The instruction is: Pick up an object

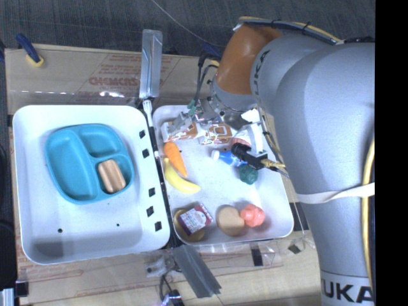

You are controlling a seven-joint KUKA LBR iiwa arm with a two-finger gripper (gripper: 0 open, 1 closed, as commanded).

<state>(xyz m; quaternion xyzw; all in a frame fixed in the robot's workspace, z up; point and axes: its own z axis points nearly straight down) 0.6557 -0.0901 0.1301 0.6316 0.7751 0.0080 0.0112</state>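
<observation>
Two shallow white bins sit side by side on a tan bench top (pixel 83 75) above dark grey carpet (pixel 76 5). The left bin (pixel 38 234) holds a blue divided plate (pixel 80 155) carrying a toy hot dog (pixel 111 175). The right bin (pixel 280 218) holds a carrot (pixel 175 158), banana (pixel 180 182), bread roll (pixel 229 220), pink toy (pixel 253 215) and snack packets (pixel 213 132). The gripper (pixel 199 115) hangs over this bin's far edge, its opening impossible to tell.
</observation>
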